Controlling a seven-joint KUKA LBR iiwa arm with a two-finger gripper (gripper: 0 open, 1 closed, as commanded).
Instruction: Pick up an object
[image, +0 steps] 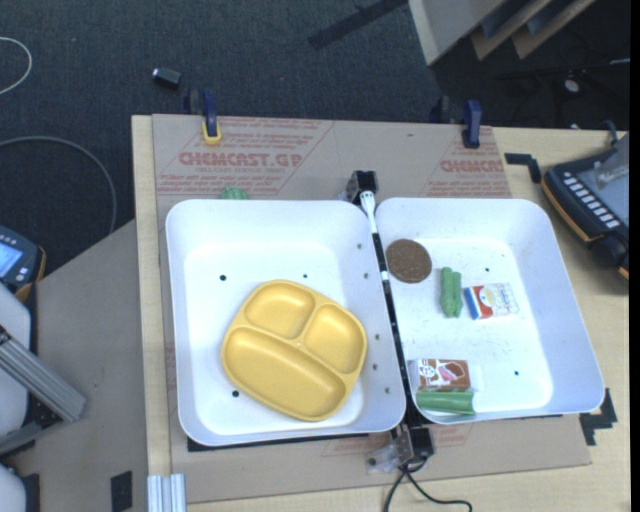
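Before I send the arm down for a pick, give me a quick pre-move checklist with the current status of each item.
1. Targets present in right bin: brown round disc, green piece, small white packet, brown packet, second green piece. Ok.
2. Spacing for a clean grasp: disc lies apart; upper green piece lies close beside white packet; brown packet touches lower green piece. Not ok for those pairs.
3. Lower items lie close to the bin's near rim. Not ok.
4. Yellow divided tray lies flat in left bin. Ok.
5. Gripper state. Cannot tell.
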